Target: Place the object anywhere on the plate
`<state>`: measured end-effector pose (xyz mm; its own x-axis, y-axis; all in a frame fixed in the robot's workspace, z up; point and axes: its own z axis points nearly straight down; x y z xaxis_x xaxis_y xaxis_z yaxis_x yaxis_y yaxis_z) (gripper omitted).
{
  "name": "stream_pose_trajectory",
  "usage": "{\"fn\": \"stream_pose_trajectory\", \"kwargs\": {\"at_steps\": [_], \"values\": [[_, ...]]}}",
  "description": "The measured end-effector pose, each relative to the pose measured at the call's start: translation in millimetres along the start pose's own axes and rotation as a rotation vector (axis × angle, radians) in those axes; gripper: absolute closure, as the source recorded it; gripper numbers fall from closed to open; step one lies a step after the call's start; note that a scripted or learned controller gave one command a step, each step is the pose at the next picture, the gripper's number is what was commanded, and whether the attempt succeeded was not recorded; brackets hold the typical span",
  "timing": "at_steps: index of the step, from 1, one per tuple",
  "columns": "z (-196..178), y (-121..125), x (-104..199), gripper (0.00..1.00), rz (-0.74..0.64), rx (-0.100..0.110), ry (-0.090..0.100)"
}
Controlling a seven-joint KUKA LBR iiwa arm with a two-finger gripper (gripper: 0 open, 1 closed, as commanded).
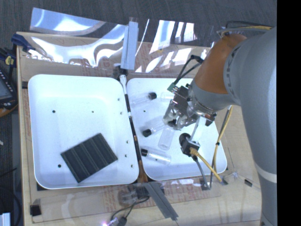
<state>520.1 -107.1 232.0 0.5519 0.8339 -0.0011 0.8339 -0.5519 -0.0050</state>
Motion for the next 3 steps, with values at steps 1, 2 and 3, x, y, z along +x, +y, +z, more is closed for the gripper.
{"fn": "stream_pose_trajectory", "kwargs": {"at_steps": [1, 2, 3], "values": [[42.4, -78.8, 38.0, 1.0, -0.006, 0.002, -0.003], [42.0, -112.5, 118.8, 1.0, 0.351, 0.001, 0.0], [97.4, -161.8, 162.2, 1.0, 0.039, 0.003, -0.004]]}}
